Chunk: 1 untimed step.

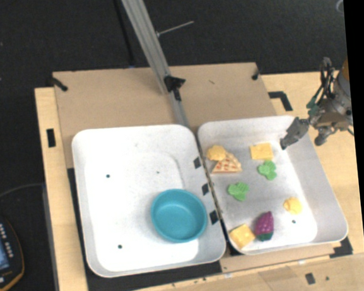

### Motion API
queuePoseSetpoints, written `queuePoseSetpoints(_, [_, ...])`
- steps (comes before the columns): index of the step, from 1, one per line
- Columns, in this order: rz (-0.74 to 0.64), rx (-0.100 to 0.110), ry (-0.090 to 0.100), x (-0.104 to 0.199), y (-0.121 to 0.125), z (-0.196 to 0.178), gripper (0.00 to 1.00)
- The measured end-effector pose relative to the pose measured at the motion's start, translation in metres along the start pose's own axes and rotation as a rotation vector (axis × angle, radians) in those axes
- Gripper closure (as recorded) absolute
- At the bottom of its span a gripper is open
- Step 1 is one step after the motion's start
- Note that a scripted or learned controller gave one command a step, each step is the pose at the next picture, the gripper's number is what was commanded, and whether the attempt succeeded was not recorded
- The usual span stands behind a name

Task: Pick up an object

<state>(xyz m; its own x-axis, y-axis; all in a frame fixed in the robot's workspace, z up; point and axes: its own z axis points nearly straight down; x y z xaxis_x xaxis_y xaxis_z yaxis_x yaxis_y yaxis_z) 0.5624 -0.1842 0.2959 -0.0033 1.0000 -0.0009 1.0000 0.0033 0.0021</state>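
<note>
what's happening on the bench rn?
The arm's gripper hangs open over the upper right edge of the right bin, holding nothing. That bin holds small toy foods, including a pizza slice, a yellow block and purple grapes. A blue bowl sits in the left bin.

- The arm entered at the right edge of the view, with just its wrist end and cabling in sight.
- The pincer (306,134) hung at the upper right, pointing down and leftward.
- Its two dark fingers (291,134) stood spread apart, with nothing between them.
</note>
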Motion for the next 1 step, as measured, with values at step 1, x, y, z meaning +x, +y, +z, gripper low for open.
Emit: queuePoseSetpoints(1, [0.000, 0.000, 0.000, 0.0002, 0.0001, 0.0001, 0.00])
